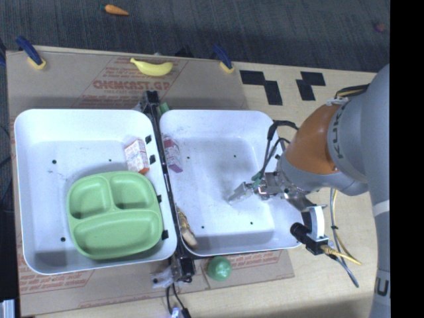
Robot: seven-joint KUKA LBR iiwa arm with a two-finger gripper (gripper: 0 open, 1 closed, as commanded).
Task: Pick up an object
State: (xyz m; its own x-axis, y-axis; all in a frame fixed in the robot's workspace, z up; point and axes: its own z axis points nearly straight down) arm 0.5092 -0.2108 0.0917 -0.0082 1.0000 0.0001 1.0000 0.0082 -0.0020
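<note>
My gripper (240, 193) hangs low over the floor of the right bin (218, 121), right of its middle, pointing left, with the grey arm and its orange band (317, 144) behind it. Nothing shows between its tips. A pink-and-white packet (171, 152) lies against the right bin's left wall, well left of the gripper. A tan object (185, 231) rests in that bin's lower left corner. In the left bin (33, 131) a green divided plate (116, 214) lies flat, with a small red-and-white carton (136, 155) just above it.
A green ball (218, 267) sits on the cardboard below the right bin. A yellow banana (152, 65) lies on the cardboard behind the bins. Blue clamps (31, 52) (222, 56) grip the board's back edge. An orange carrot (116, 9) lies on the dark floor.
</note>
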